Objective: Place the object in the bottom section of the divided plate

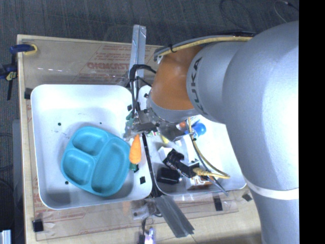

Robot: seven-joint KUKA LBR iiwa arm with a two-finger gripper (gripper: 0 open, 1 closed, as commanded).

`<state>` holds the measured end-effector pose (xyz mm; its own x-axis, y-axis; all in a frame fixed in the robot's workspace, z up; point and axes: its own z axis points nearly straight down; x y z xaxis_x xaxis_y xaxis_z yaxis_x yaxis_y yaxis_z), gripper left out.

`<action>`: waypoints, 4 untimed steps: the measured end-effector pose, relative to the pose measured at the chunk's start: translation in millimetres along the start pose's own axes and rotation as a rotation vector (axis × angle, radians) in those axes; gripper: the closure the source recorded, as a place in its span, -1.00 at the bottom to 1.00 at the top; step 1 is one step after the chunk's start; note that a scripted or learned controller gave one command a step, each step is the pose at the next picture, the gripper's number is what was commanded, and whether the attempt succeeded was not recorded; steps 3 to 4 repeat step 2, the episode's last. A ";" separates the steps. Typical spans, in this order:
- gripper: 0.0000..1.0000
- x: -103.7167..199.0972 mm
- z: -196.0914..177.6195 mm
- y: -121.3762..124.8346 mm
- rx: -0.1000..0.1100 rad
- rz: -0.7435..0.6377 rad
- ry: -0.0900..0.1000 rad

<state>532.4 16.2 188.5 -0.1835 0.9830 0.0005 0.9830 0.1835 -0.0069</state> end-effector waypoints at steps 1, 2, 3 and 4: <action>1.00 -10.0 -24.2 -1.7 0.001 0.147 0.000; -1.00 -9.7 -24.2 -1.7 0.001 0.146 0.000; -1.00 -9.7 -24.2 -1.7 0.001 0.146 0.000; -1.00 -9.7 -24.2 -1.7 0.001 0.146 0.000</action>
